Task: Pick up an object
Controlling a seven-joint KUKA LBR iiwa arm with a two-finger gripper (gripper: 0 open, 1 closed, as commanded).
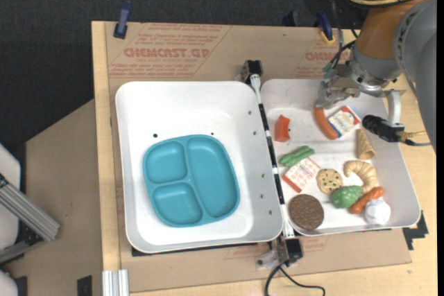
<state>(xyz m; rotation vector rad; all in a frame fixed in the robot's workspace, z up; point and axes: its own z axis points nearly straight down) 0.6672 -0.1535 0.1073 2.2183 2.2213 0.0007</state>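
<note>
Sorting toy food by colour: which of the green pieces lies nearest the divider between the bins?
The green pea pod; the green broccoli lies farther right.

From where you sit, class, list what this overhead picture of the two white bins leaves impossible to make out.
- Tool, camera view: the grey wrist above covers its fingers, so open or shut is unclear.
- Orange sausage-shaped toy: its upper end sits under the tool; contact cannot be judged.
- Small red-and-white printed packet: its print is too small to read.
- Grey arm with orange band: cut off by the right edge.
</note>
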